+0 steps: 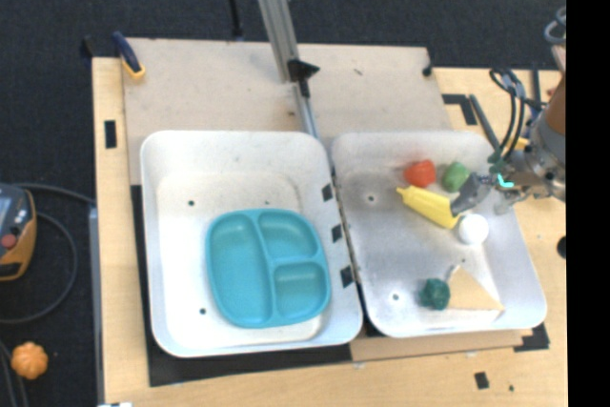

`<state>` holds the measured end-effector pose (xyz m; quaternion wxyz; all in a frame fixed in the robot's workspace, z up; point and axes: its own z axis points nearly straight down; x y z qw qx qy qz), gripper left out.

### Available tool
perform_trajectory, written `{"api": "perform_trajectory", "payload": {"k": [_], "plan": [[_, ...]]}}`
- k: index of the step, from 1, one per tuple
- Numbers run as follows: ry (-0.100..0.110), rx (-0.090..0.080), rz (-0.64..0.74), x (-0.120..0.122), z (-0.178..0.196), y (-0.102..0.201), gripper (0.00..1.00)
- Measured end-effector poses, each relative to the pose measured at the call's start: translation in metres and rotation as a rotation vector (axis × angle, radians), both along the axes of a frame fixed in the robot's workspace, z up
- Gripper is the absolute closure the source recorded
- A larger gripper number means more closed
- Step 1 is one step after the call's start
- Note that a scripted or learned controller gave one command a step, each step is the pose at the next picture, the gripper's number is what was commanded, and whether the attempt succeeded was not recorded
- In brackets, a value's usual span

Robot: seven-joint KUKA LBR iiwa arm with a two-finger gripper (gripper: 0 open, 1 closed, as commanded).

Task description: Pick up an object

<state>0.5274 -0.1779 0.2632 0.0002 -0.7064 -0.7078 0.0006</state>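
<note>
The right bin (381,157) holds a red piece (419,173), a green piece (456,174), a yellow banana-shaped piece (429,206), a white ball (473,229), a dark green lump (436,293) and a tan wedge (474,294). My gripper (469,195) reaches in from the right edge. It hangs low over the bin, just right of the yellow piece, below the green piece and above the white ball. Nothing is visibly held in it.
The left bin (157,167) bears a teal divided plate (272,267). An aluminium post (272,5) rises behind the bins. Cables (510,110) run by the arm at the right. An orange ball (29,359) lies off the bench at the lower left.
</note>
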Motion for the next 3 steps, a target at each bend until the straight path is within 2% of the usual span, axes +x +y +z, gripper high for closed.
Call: {"api": "perform_trajectory", "payload": {"k": [1,3], "plan": [[-0.003,-0.001,0.000,0.001,0.001,0.000,0.00],[0.003,0.000,-0.002,-0.011,-0.116,-0.015,0.00]]}}
